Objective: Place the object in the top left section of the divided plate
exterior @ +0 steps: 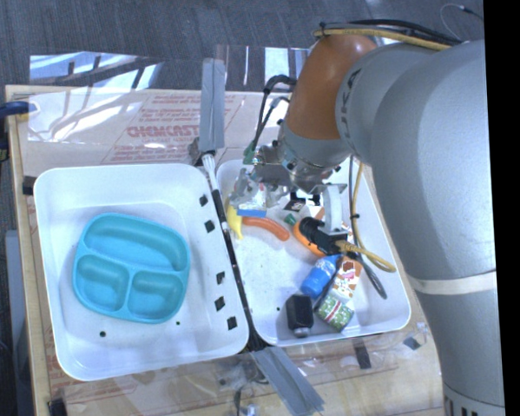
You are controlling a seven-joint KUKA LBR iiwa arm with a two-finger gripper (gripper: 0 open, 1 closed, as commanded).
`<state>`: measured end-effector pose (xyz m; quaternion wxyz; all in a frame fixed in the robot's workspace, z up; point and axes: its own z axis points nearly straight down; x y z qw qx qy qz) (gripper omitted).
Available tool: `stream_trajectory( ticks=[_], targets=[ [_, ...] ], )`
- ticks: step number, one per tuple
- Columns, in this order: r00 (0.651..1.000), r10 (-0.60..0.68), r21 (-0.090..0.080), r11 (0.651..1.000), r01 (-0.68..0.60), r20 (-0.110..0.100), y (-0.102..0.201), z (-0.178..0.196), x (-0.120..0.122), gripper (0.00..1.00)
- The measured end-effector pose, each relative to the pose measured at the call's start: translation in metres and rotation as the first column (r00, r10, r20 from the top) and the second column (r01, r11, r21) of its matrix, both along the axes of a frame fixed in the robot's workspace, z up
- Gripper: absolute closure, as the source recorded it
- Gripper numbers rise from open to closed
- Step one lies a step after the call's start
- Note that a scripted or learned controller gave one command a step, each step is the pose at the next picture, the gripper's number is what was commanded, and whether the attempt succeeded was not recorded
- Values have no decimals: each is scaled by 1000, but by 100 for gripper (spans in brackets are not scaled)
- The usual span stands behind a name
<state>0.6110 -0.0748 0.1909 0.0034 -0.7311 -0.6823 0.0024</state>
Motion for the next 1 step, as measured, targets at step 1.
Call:
stream_trajectory(
  ticks=[1],
  targets=[
    [947,320,-1,947,-320,5,73,27,-65,100]
  ],
)
